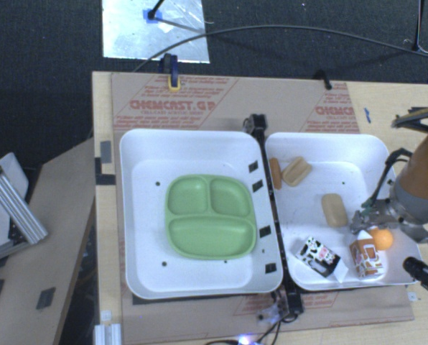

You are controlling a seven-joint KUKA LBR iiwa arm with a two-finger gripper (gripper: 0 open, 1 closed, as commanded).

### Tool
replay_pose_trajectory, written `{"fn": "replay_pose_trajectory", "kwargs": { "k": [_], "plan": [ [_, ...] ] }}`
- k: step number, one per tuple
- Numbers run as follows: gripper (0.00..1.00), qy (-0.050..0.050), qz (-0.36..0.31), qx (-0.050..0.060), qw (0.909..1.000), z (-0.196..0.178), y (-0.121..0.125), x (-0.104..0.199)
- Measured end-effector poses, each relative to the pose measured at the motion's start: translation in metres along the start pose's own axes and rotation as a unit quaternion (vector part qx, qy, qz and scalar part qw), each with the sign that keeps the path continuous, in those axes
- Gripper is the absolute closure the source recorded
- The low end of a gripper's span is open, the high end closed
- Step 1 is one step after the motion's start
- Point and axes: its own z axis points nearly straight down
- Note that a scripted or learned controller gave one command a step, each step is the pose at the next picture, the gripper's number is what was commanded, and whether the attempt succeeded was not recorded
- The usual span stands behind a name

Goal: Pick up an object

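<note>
Honestly, I'd say nothing is lifted yet: the orange ball lies in the right bin, beside the small carton. My pincer hangs just above it; whether it's open or closed I cannot tell, the arm crowding the view.

R bin centre free; carton, orange crowd claw.

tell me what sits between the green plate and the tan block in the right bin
In the camera view, between the green plate and the tan block run the two bins' touching walls with black clips; past them, bare white bin floor.
</note>
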Motion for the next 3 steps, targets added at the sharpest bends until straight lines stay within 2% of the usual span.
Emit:
{"fn": "replay_pose_trajectory", "kwargs": {
  "k": [1, 2, 3],
  "plan": [
    [1.0, -0.001, -0.002, -0.001, 1.0, -0.064, 0.004, -0.004],
    [1.0, 0.0, -0.003, -0.002, 1.0, -0.117, 0.011, 0.005],
    [1.0, 0.0, -0.003, 0.0, 1.0, -0.154, 0.012, 0.005]
  ]
}}
